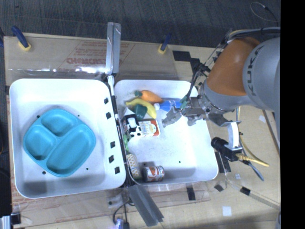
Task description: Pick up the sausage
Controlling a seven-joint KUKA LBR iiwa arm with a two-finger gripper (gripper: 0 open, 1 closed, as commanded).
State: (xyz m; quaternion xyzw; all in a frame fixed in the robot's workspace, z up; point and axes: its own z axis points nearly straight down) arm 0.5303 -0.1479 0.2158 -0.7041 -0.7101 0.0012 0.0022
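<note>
The right bin (200, 166) holds a cluster of toy food at its back left. A short brown-red cylinder (153, 172) with pale ends lies against the front wall; it looks most like the sausage, though it could be a can. My gripper (182, 118) hangs over the bin's back right part, well behind that cylinder. Its fingers (169, 118) are spread open, with only bin floor showing between them. Its left finger is close to a blue bottle (167, 104).
An orange carrot-like piece (150, 96), a yellow banana (144, 107), a green piece (139, 110) and a red-and-white carton (144, 127) lie at the right bin's left side. A pale patterned item (131, 161) lies near the cylinder. The left bin (28, 185) holds a blue divided plate (59, 141).
</note>
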